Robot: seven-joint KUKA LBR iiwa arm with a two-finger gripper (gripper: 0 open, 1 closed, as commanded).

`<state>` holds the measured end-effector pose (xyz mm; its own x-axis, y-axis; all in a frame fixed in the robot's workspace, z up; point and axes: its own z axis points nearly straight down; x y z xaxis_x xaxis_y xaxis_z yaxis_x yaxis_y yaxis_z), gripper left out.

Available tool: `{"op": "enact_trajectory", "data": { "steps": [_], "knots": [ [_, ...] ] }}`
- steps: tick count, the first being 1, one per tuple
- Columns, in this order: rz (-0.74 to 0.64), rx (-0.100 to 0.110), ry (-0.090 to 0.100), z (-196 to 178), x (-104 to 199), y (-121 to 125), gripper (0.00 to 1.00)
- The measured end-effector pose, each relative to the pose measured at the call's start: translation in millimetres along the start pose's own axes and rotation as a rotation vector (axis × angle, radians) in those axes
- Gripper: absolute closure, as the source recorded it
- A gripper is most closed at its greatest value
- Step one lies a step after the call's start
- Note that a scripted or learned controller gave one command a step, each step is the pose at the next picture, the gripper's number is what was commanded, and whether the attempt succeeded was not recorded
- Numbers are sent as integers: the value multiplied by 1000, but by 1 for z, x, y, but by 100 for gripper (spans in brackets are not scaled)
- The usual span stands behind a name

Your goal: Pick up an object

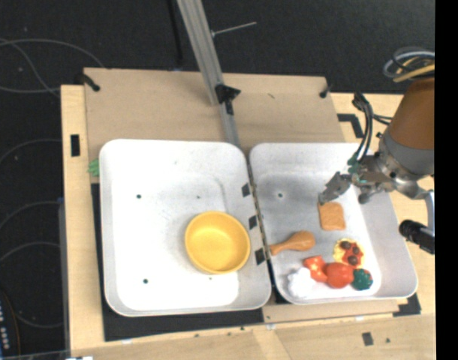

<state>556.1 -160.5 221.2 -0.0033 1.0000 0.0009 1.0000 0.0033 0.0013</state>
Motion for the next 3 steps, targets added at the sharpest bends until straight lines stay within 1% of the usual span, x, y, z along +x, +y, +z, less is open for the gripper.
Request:
{"op": "enact_trajectory", "data": {
  "steps": [1, 2, 3],
  "knots": [
    [1, -1, 0, 0, 0, 0, 0],
    [4, 4, -3, 44, -5, -5, 0],
    [5, 5, -3, 89, -14, -5, 0]
  ]
}}
